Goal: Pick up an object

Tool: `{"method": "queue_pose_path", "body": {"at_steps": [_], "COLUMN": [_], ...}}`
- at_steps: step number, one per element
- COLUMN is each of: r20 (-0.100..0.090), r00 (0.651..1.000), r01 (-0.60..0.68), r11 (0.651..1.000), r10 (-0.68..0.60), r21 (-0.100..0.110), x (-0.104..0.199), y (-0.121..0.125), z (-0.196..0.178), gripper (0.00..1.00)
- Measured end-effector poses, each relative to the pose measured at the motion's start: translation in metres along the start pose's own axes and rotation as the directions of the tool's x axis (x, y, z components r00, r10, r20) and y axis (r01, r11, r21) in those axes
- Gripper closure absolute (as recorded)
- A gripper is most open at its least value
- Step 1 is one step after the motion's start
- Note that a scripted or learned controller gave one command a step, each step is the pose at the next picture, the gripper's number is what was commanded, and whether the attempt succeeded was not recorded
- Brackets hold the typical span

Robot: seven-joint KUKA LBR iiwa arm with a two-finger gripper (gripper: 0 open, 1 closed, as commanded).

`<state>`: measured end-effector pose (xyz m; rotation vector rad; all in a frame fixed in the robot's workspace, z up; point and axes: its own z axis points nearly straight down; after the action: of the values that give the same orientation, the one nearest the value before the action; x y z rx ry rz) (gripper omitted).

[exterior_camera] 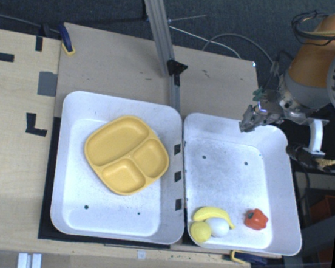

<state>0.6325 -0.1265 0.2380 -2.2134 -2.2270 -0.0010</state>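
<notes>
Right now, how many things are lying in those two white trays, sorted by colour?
Yellow: 3, the divided plate in the left tray, the banana and the round lemon-like fruit in the right tray
White: 1, the egg-like ball
Red: 1, the small red fruit
Total: 5

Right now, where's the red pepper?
In the right bin, near its front right corner: the red pepper lies apart from the banana to its left.
</notes>
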Motion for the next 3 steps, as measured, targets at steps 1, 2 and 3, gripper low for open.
{"method": "queue_pose_path", "body": {"at_steps": [1, 2, 3], "r20": [0.0, 0.0, 0.001], "r00": [1.0, 1.0, 1.0], "r01": [-0.001, 0.0, 0.0], "r11": [1.0, 1.0, 1.0], "r10": [0.001, 0.0, 0.0], "r21": [0.0, 0.002, 0.002], "x": [0.044, 0.094, 0.141], "y": [0.0, 0.001, -0.01], "z": [0.003, 0.013, 0.019], "gripper": [1.0, 1.0, 1.0]}}
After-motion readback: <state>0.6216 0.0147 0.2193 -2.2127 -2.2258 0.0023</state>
